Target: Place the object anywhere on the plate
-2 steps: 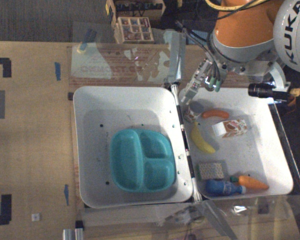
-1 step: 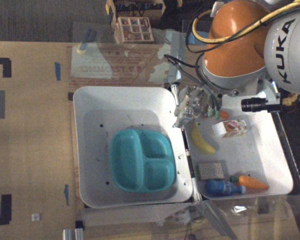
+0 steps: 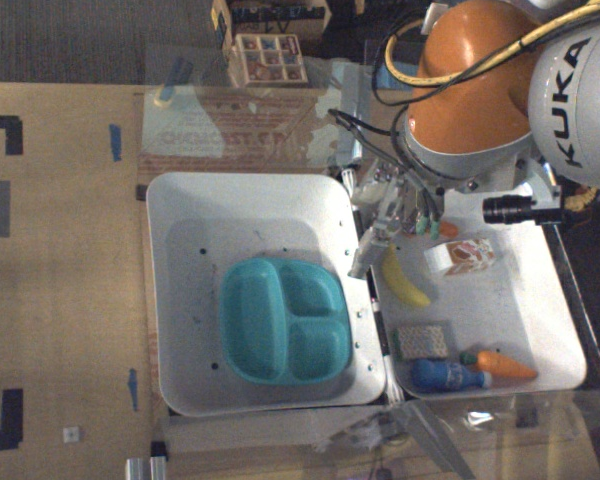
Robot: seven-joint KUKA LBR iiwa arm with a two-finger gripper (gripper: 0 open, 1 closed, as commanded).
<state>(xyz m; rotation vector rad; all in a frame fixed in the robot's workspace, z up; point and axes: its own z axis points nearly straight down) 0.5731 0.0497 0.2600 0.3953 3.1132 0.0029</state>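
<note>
A teal divided plate lies in the left bin, toward its near right side, with nothing on it. My gripper hangs over the wall between the two bins, just above and left of a yellow banana that lies in the right bin. The banana's upper end sits close beside the gripper; whether they touch is unclear. No object visibly hangs from the gripper.
The right bin also holds a small white and red carton, a speckled sponge, a blue bottle, an orange carrot and a small orange piece under the arm. Boxes stand beyond the bins.
</note>
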